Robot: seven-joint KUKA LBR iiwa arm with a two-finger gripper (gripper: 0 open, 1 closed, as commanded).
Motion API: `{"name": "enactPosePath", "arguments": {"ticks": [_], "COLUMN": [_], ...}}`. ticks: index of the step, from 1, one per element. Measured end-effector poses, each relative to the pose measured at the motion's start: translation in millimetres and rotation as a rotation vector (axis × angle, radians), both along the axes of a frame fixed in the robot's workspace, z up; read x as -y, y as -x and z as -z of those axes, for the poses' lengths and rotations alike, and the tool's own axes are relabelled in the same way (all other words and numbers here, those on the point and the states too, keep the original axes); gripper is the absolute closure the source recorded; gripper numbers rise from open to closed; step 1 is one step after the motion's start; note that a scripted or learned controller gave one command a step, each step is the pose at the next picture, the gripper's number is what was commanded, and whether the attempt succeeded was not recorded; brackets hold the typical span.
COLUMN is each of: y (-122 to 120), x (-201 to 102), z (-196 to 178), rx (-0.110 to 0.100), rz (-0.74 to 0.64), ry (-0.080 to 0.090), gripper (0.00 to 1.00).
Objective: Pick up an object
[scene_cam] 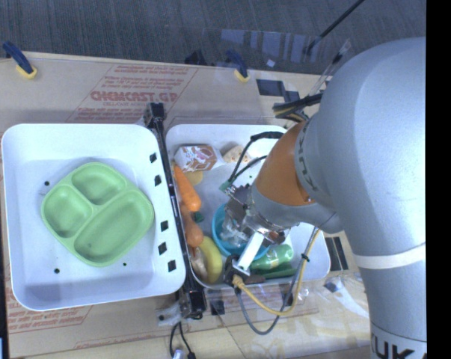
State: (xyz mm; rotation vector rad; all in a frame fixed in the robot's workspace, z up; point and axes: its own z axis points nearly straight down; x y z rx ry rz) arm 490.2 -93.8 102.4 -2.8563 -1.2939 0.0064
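Objects crowd the right bin (210,134): left of the claw (244,256) a green divided plate (98,212) fills the left bin (16,223); carrot (188,191) and banana (209,259) nearer; blue bowl (224,226) beneath it; claw's state I cannot tell

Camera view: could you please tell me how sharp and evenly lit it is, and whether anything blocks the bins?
Camera view: soft, slightly blurred; lighting even with faint shadows inside the left bin; the arm looms large, covering much of the right bin; the green plate shows no glare.
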Motion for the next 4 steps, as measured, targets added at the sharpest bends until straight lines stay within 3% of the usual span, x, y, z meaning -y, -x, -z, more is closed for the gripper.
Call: {"name": "enactPosePath", "arguments": {"ticks": [1, 2, 3, 4], "y": [-27.6, -25.9, 11.0, -62.4], "x": [-22.4, -22.3, 4.0, -2.0], "z": [-138.6, -135.1, -13.6, 10.6], "rx": [0.005, -0.003, 0.000, -0.002], "rz": [0.160, 0.162, 0.348, 0.289], "ry": [0.000, -0.001, -0.001, 0.000], "gripper": [1.00, 0.00, 0.00, 0.00]}}
